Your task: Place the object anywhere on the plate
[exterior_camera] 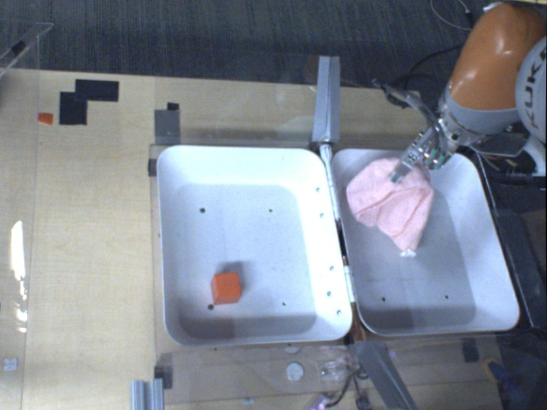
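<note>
The claw [402, 172] is seen at the upper edge of the crumpled pink cloth [393, 203], its tip touching or pressing into the fabric; how far it is open cannot be told, and whether any fabric is held cannot be told either. The pink cloth is taken as the landmark: it lies in the upper left part of the shallow white right-hand bin [479, 297], spread in a loose heap with a corner trailing toward the bin's middle. No plate can be made out, so the object meant by the task and its target are uncertain. If the cloth is the object, it is judged that the task is at an early stage: the cloth rests on the bin floor, not lifted, and the carrying and setting down remain to be done. Above and right of the cloth the grey arm with its orange band [491, 58] is seen. Left of the cloth, past the divider between the bins, lies the shallow white left-hand bin [188, 186], and low in it, well apart from the cloth, a small orange block [226, 288] sits. Far left of the cloth, black patches [85, 98] are marked on the wooden counter [85, 254]. Nothing is seen blocking a lift.
</note>
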Controlling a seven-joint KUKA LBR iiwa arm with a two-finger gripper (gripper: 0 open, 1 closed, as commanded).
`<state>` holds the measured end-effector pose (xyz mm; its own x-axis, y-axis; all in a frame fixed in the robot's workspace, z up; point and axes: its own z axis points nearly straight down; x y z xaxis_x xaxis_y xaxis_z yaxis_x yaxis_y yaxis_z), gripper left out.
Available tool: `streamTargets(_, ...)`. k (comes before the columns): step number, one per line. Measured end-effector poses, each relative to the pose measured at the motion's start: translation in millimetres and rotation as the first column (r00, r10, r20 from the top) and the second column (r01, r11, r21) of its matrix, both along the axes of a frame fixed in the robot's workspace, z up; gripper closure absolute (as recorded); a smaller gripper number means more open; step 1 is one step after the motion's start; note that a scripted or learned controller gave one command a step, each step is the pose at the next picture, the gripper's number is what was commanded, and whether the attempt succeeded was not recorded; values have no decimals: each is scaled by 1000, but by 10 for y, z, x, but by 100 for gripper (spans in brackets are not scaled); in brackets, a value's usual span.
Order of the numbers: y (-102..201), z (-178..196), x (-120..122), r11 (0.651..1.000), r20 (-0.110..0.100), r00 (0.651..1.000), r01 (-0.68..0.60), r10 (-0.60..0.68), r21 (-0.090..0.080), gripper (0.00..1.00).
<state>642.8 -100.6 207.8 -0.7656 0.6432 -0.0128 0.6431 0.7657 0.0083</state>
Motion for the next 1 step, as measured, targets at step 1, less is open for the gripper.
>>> streamTargets(1, 18, 190, 30, 1000, -1, 1000, -6, 6, 0, 100)
